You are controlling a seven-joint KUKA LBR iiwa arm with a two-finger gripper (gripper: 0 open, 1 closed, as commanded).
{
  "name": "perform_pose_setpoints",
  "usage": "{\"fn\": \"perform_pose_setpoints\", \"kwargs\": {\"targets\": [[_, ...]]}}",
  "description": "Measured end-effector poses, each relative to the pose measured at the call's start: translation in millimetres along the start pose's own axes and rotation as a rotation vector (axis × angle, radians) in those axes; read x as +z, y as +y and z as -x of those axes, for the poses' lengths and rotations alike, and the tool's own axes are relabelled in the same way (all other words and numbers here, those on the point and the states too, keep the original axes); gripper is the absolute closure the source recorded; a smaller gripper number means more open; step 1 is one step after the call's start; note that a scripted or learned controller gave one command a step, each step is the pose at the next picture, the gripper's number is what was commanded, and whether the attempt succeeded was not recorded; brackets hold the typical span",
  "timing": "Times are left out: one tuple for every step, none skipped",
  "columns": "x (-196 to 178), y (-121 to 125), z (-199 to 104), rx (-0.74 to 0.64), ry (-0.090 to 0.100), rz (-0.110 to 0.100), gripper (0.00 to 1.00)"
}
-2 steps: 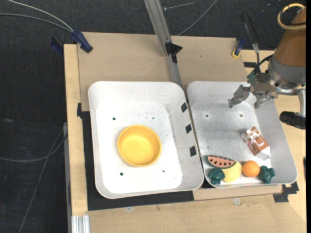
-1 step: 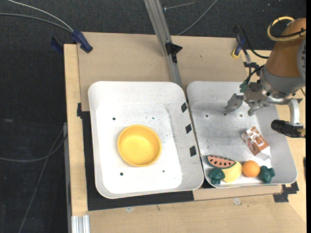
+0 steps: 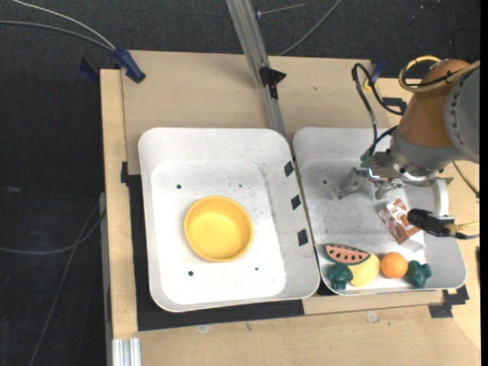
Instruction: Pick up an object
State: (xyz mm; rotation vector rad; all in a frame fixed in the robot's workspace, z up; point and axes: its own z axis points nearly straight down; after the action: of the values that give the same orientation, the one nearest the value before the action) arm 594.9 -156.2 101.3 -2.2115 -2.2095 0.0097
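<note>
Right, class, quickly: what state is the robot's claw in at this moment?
Claw: over the right bin, nothing seen between its fingers; open or shut cannot be told.

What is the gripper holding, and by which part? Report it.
Nothing visible: the gripper hangs over bare floor of the right bin, apart from the toy food in its near corner.

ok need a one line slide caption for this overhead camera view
Arm's end effector low over the right bin, toy food clustered at its near edge, a yellow bowl alone in the left bin.
</note>
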Motion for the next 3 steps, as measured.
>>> {"fn": "perform_pose_setpoints", "kwargs": {"targets": [[5, -1, -1, 0.001, 0.002, 0.000, 0.00], [-7, 0, -2, 0.000, 0.003, 0.003, 1.00], [-64, 6, -12, -0.003, -0.007, 0.024, 1.00]]}}
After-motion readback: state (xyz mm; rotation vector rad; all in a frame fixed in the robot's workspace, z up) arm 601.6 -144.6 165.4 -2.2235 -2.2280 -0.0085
